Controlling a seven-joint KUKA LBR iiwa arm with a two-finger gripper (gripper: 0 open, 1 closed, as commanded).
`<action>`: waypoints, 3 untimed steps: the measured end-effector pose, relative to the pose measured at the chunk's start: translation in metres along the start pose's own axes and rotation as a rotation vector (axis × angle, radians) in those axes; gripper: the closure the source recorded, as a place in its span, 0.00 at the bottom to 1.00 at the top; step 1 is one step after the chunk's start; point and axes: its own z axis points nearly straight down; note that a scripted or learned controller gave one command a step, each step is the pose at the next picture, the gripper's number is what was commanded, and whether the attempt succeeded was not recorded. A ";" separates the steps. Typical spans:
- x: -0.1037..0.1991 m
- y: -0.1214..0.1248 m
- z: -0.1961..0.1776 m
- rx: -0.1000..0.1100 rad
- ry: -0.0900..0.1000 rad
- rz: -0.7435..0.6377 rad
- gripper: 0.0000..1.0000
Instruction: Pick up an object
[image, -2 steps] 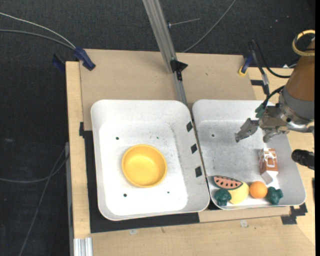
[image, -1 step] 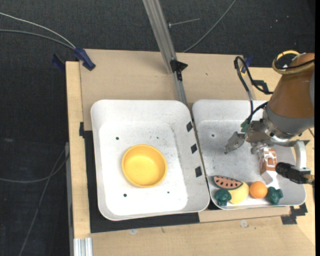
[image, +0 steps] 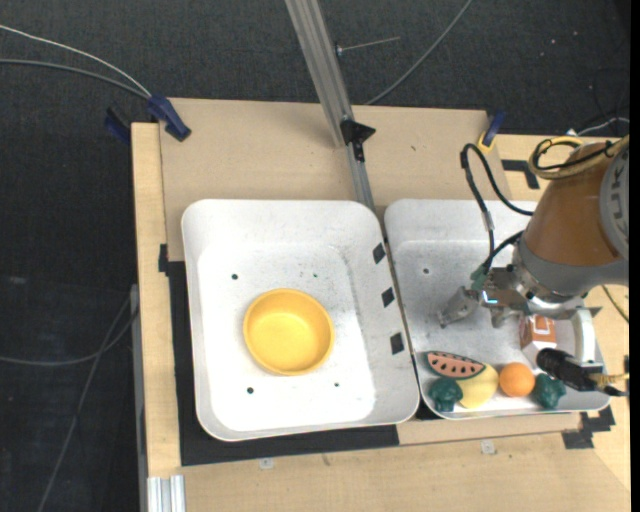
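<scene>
Reaching in from the right, the arm (image: 570, 225) hangs its pincer (image: 470, 305) low over the right bin (image: 440, 235), fingers spread apart with nothing between them. Along that bin's near edge lie a watermelon slice (image: 457, 364), a yellow piece (image: 480, 386), an orange (image: 516, 380) and two green pieces (image: 446, 393), all apart from the pincer. A yellow bowl (image: 288, 330) sits in the left bin (image: 220, 400) on the worktop (image: 250, 150).

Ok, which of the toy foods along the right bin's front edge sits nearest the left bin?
The watermelon slice, red with dark seeds. It lies farthest left in the row, just above the green piece; the yellow piece and the orange sit further right.
</scene>
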 end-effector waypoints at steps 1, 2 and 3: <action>0.001 -0.001 0.040 0.003 0.002 0.000 0.00; 0.002 0.001 0.025 -0.004 0.003 0.000 1.00; 0.002 0.007 -0.039 -0.022 -0.007 -0.003 1.00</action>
